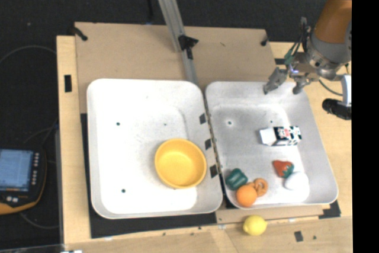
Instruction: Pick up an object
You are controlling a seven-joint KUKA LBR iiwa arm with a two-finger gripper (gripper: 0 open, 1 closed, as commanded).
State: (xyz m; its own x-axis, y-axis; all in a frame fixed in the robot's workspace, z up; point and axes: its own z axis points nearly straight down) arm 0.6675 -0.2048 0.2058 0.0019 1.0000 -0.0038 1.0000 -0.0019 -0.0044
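My gripper (285, 85) hangs over the far right corner of the right bin (249, 101), its two fingers spread apart and nothing between them. Well below it in that bin lie a small white carton with black spots (279, 135), a red strawberry-like toy (283, 167) by a white ball (293, 181), an orange ball (246, 195), a small orange piece (260, 186) and a green block (236, 177). The left bin (130, 109) holds a yellow bowl (180, 163).
A yellow lemon (254, 225) lies on the bench in front of the right bin. A grey metal pole (172, 15) slants up from between the bins at the back. A handheld pendant (21, 178) rests at the far left.
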